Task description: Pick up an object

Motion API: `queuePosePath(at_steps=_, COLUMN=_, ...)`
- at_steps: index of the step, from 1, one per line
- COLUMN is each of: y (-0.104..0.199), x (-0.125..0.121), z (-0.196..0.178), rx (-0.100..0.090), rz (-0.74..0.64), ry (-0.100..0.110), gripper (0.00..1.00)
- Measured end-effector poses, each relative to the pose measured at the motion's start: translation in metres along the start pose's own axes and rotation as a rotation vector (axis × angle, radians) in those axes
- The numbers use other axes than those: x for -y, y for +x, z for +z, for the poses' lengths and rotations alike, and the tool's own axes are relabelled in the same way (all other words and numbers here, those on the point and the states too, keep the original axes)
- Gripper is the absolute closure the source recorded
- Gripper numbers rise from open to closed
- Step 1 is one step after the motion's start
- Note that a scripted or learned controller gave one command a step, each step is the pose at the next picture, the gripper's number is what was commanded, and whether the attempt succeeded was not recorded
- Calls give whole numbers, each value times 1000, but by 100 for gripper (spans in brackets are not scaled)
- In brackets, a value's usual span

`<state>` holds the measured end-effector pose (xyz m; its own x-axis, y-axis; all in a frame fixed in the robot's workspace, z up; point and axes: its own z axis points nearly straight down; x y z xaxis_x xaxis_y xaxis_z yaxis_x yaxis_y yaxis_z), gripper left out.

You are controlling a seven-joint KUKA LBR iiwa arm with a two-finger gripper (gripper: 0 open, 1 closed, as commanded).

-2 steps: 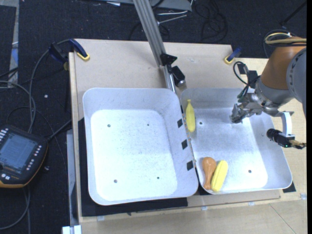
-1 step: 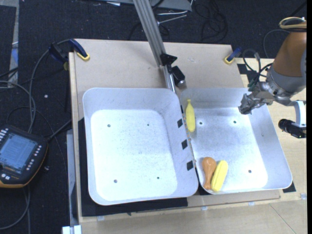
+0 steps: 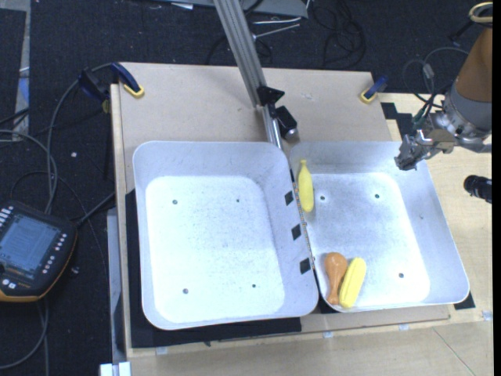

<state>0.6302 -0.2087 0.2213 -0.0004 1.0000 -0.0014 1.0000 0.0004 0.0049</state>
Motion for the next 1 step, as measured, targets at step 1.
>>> queuePosePath(at_steps=1, y=55, x=13, z=-10, rx=-2, rz=-4, ry=3, gripper=100)
